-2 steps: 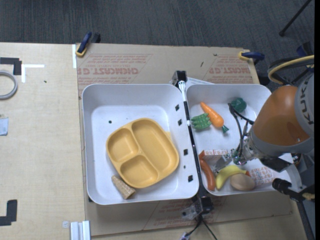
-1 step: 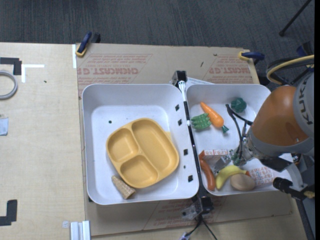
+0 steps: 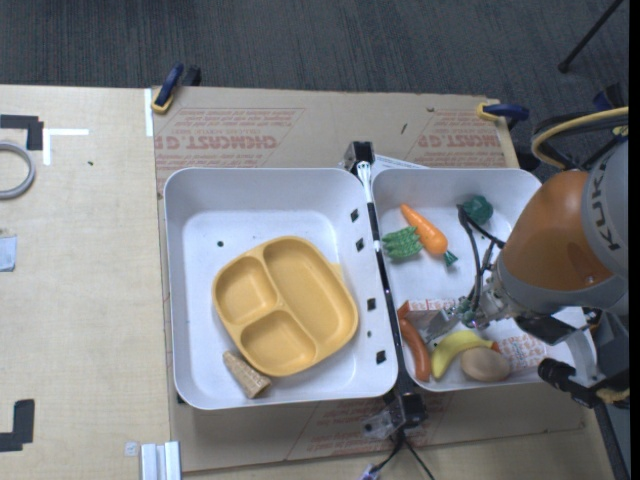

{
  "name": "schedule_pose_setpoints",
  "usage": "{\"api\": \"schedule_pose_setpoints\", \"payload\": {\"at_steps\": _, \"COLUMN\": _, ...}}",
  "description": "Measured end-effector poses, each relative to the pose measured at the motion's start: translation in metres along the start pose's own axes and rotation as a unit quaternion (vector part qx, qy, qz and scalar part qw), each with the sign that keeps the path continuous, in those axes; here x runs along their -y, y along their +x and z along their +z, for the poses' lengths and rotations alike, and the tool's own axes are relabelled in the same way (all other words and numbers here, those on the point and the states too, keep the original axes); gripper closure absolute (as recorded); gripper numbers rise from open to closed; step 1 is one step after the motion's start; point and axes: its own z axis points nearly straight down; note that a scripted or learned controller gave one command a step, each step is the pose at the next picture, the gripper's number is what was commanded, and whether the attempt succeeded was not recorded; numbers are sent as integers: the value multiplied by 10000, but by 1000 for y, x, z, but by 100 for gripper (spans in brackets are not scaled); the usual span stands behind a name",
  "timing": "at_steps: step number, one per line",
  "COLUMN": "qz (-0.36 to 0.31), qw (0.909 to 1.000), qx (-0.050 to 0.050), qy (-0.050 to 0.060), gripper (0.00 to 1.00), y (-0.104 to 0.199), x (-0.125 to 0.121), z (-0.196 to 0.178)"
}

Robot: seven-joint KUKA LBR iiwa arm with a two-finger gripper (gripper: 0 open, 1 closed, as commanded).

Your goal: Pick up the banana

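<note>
Surface: pale wooden bench (image 3: 80, 308) bearing brown cardboard sheet (image 3: 300, 128) printed "CHEMGEST GF", reversed.
Room: dark grey carpet floor (image 3: 300, 18).
Banana: small yellow banana (image 3: 456, 348) in right white bin (image 3: 520, 183), beside red sausage (image 3: 414, 346).
Gripper: two-finger gripper (image 3: 470, 310) just above banana; cannot tell grip.

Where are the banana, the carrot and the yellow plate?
banana (image 3: 455, 348): camera view, middle of its curved body.
carrot (image 3: 426, 229): camera view, middle of the orange root.
yellow plate (image 3: 345, 308): camera view, its right rim.
</note>
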Motion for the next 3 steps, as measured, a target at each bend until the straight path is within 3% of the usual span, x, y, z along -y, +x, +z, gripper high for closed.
{"api": "schedule_pose_setpoints", "payload": {"at_steps": 1, "qz": -2112, "qw": 9774, "qx": -4, "qy": 6, "gripper": 0, "y": -2, "x": 1, "z": 0}}
{"api": "schedule_pose_setpoints", "payload": {"at_steps": 2, "qz": -1400, "qw": 9902, "qx": 2, "qy": 0, "gripper": 0, "y": 2, "x": -1, "z": 0}}
{"api": "schedule_pose_setpoints", "payload": {"at_steps": 3, "qz": -1397, "qw": 9902, "qx": 1, "qy": 1, "gripper": 0, "y": 2, "x": -1, "z": 0}}
